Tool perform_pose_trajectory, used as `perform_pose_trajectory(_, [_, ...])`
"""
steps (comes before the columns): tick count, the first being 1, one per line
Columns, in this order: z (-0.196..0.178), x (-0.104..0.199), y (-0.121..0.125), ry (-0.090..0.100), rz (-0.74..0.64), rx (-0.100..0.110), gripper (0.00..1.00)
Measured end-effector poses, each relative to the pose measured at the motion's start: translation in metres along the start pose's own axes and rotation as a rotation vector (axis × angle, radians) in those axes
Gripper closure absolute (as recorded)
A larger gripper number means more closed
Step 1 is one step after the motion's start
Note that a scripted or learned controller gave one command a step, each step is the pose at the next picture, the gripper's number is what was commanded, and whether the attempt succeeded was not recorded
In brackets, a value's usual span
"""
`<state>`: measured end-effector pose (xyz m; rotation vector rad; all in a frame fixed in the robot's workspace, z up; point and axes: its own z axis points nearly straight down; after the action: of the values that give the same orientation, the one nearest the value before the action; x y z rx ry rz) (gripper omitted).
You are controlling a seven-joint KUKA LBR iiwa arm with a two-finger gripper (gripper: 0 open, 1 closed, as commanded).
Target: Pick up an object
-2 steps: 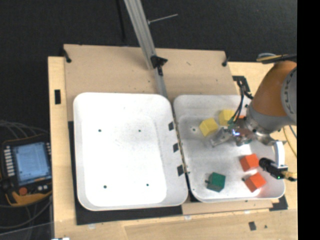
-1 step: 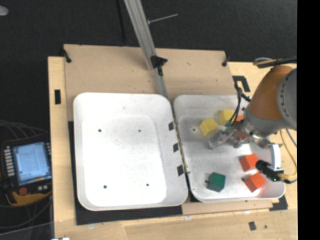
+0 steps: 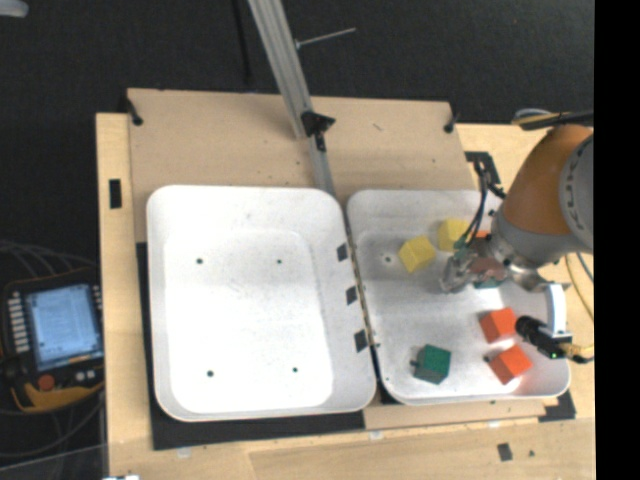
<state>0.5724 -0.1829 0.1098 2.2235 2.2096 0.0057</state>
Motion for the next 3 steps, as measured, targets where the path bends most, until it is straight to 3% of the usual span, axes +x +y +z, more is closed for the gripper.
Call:
perform_pose_trajectory(2, [-0.109, -0.009, 0.012, 0.0, -0.009, 0.0, 1.0])
perform_pose_trajectory(3, [-0.105, 0.045, -0.004, 0.002, -0.012, 0.006, 1.0])
